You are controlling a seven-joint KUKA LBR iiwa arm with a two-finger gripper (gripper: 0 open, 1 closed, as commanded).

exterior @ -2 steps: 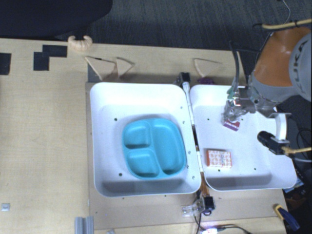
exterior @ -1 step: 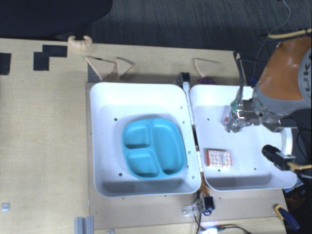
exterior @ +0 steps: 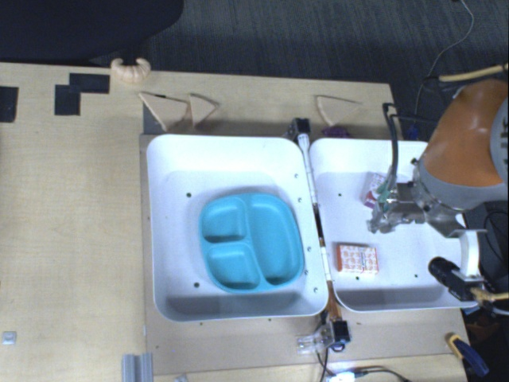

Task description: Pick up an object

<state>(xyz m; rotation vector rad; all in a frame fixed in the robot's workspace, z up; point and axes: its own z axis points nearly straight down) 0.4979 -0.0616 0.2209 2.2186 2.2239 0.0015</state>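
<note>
Right white bin (exterior: 350, 297), hand (exterior: 380, 221) grip unclear, patterned box (exterior: 355, 259) just below it

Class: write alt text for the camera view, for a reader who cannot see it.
A grey arm's gripper hangs over the right white bin, beside a small patterned packet. The left white bin holds a blue divided tray.
</note>
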